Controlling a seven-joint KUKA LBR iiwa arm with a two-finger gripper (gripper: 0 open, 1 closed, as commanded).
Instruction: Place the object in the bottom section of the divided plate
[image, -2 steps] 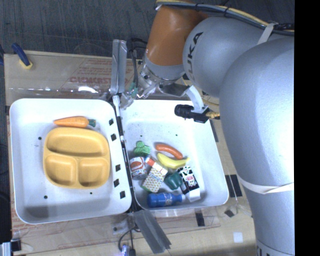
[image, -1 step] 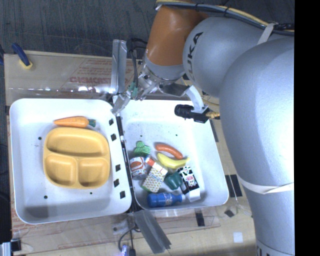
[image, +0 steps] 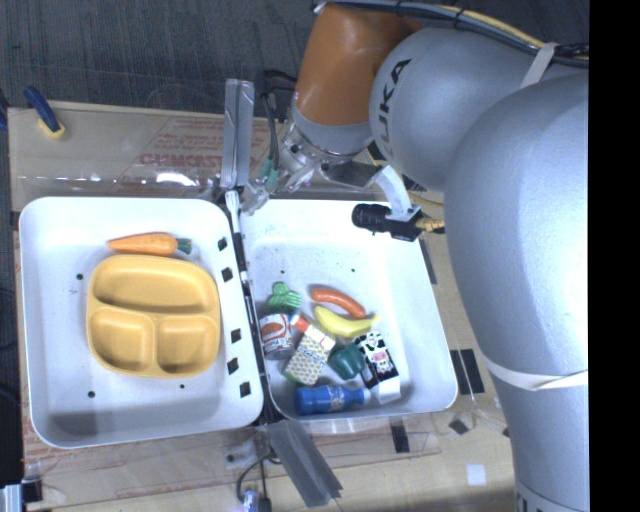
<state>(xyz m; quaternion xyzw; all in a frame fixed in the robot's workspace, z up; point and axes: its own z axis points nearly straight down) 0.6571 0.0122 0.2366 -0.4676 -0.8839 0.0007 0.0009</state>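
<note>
Over the right side of the bench (image: 120, 135) looms the grey arm (image: 500, 200) with its orange band, its claw (image: 262, 185) near the far rim where the two white bins meet, and I cannot tell its state. Left bin (image: 50, 400) holds the yellow divided plate (image: 153, 314), with a carrot (image: 148, 243) lying just beyond the plate's far edge, outside its sections. Right bin (image: 420, 330) holds a cluster: a blue bottle (image: 330, 399), a banana (image: 343, 322), a red sausage (image: 338, 298), a black-and-white carton (image: 379, 362) and a small green toy (image: 284, 296).
</note>
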